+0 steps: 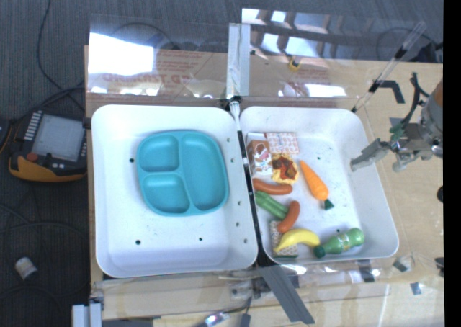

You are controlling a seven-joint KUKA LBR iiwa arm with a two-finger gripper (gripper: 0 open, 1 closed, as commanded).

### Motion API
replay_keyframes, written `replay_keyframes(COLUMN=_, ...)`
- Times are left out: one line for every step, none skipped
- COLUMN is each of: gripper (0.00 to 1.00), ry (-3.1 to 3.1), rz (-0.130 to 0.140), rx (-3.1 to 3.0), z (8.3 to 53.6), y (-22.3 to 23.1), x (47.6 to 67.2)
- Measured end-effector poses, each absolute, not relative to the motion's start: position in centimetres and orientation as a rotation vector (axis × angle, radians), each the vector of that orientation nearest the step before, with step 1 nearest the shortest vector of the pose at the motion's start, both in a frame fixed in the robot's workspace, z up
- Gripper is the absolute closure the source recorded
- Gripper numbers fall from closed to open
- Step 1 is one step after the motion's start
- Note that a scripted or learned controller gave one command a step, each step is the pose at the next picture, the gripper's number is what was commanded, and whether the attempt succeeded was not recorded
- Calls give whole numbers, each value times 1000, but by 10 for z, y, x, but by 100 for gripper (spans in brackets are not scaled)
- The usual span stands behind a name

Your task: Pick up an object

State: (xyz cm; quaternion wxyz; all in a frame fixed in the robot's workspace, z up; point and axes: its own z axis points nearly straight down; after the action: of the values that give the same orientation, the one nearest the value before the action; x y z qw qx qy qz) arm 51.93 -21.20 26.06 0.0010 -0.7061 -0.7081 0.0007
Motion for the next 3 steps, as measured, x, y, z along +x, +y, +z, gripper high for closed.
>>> replay_keyframes(gripper=0, ry=-2208, rz=3, rx=-2230, z=172, y=-171, x=514)
replay_keyframes(gripper=0, ry=-2142, rz=1, rx=-2294, z=99, y=-202, x=543)
replay_keyframes(gripper=0, ry=-2102, rz=4, rx=-2334, z=145, y=-201, x=569)
